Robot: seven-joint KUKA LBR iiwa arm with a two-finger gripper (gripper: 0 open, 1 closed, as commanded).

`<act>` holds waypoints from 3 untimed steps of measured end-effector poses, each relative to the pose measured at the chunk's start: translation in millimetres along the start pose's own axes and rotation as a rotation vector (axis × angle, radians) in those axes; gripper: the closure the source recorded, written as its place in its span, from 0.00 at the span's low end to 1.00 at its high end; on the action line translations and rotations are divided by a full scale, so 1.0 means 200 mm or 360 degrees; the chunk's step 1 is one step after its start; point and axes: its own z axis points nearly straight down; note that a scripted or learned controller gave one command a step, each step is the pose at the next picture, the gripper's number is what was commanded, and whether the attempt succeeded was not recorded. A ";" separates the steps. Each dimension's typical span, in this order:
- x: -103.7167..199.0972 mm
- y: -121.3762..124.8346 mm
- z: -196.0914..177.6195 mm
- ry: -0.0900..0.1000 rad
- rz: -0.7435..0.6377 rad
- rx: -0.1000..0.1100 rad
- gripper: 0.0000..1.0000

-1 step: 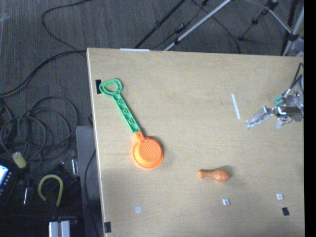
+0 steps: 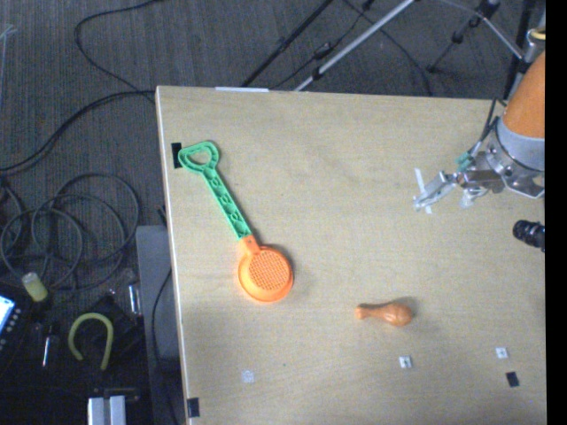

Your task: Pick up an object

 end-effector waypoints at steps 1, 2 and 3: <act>-0.02 0.27 0.28 -0.0004 -0.0136 -0.0001 0.00; -0.03 0.39 0.63 -0.0005 -0.0299 -0.0001 0.00; 0.25 0.42 0.63 -0.0001 -0.0649 -0.0004 0.00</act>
